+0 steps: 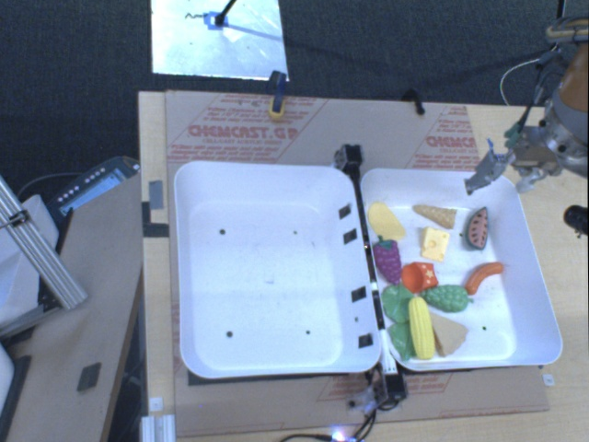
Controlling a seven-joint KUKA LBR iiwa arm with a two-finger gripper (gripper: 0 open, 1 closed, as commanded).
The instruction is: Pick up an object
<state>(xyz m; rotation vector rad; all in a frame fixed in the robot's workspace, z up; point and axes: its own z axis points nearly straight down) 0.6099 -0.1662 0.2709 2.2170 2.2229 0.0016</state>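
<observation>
The right bin (529, 247) holds several toy foods: a yellow lemon (386, 221), a tan wedge (435, 215), a watermelon slice (476, 228), a yellow cheese cube (434, 243), purple grapes (387, 259), a red pepper (420, 276), an orange chili (484, 275), a green bumpy vegetable (447, 296), a corn cob (420, 327) and a beige slice (449, 335). My gripper (502, 182) hovers above the bin's far right corner, open, with nothing between its fingers. It stands above and just right of the watermelon slice.
The left bin (267, 265) sits beside the right one, joined by a black divider strip (361, 247). Both rest on a cardboard sheet (248, 127). A silver plate (216, 26) lies at the back. A cable (525, 81) hangs near the arm.
</observation>
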